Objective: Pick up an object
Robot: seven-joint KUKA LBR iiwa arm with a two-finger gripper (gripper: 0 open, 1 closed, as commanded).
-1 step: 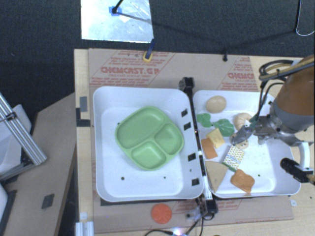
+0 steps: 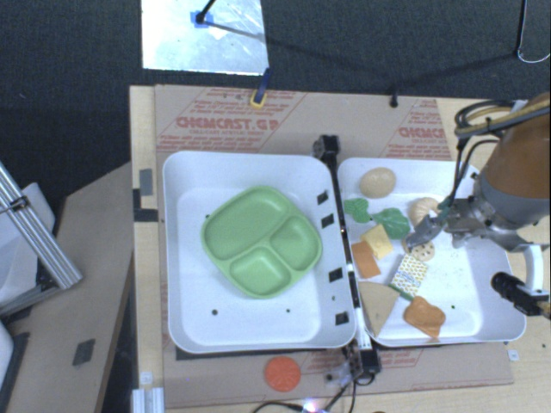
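The right bin [image 2: 499, 312] holds several toy food pieces. Among them are a beige egg shape [image 2: 377, 181], green leaves [image 2: 393, 222], a yellow cheese block [image 2: 377, 239], an orange slice [image 2: 366, 260], a patterned cracker [image 2: 410, 274], a tan wedge [image 2: 379, 306] and an orange lump [image 2: 424, 317]. My gripper [image 2: 428, 229] reaches in from the right and hangs low over the bin's middle. It sits just above a small round cookie [image 2: 421, 249] and beside a beige bun [image 2: 422, 207]. I see nothing lifted off the bin floor.
The left bin [image 2: 185, 317] carries a green divided plate [image 2: 261, 241]. A black hinge strip [image 2: 340, 231] runs between the bins. A red disc [image 2: 282, 372] lies on the bench in front. A shiny foil sheet [image 2: 204, 22] lies behind the bench.
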